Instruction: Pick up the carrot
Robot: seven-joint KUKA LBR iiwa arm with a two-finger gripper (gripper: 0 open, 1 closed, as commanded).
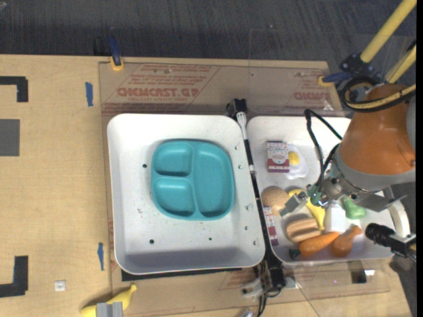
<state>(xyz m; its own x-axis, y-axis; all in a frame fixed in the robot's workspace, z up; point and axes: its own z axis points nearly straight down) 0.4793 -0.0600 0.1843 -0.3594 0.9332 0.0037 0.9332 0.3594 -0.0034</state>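
Observation:
The orange carrot (319,244) lies near the front wall of the right bin (310,121), between a hot dog (301,228) and a brown drumstick (345,241). My gripper (306,201) hangs low over the middle of that bin, above a yellow toy (312,211) and a short way behind the carrot. It is apart from the carrot. The arm's orange band (380,137) covers the bin's right side.
The left bin (125,197) holds a teal divided plate (193,179). In the right bin are also a small carton (278,156), a tan bun (273,195) and a green piece (354,210). A black divider (250,170) runs between the bins.

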